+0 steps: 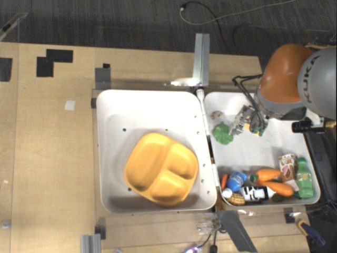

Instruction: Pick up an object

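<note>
Bench [47,157] surface is light wood, with black squares near its far left corner. Left bin [113,115] sits on it and holds one yellow divided dish [160,166], lying tilted in the near half of the bin, toward the wall shared with the right bin. A metal post [201,57] stands at the far end of that shared wall.

Right bin [263,152] holds the remaining objects. A green object [223,135] lies in the far left part, near the shared wall, apart from the rest. A cluster lies along the near wall: blue object [237,179], black-and-white bottle [257,193], two carrots [274,181], one beside the other, a small carton [287,167] and a green bottle [304,179] at the right corner.

Gripper [250,120] hangs over the far part of the right bin, just right of the green object and apart from it. Finger state cannot be told from this angle; nothing is seen between the fingers. Arm [295,80] enters from the right, with the orange band above the wrist. A cable [237,9] runs across the dark floor beyond the bench.
</note>
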